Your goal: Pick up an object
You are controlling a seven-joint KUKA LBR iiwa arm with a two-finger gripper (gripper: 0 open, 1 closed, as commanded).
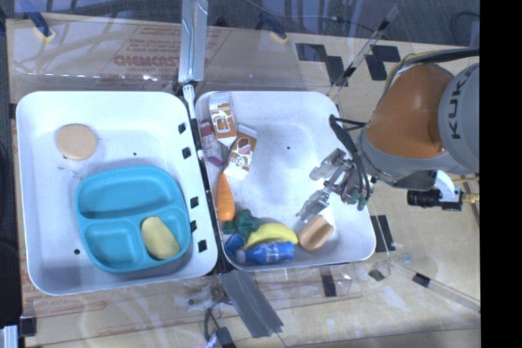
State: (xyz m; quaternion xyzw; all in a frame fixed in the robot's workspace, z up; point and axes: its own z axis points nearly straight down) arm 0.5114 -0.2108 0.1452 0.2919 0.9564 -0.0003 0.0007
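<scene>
Two shallow white bins are sitting side by side on the table, and the right bin [277, 114] is serving as the landmark. The two-finger gripper [324, 191] is hanging over its right half with its fingers spread apart and nothing between them. Just below the gripper, in the bin's lower right corner, a tan rounded bread-like piece [316, 234] is lying with its long axis tilted up to the right. Beside it along the bottom wall are crowding a yellow banana [272, 235], a blue bottle [267, 253] lying on its side, and a green toy [244, 222]. An orange carrot [225, 199] is pointing up along the left wall, under two brown-and-white packets [229, 138]. In the left bin [41, 175], a blue divided tray [122, 200] is holding a yellow lemon-like piece [161, 237], with a tan round disc [77, 142] above it.
</scene>
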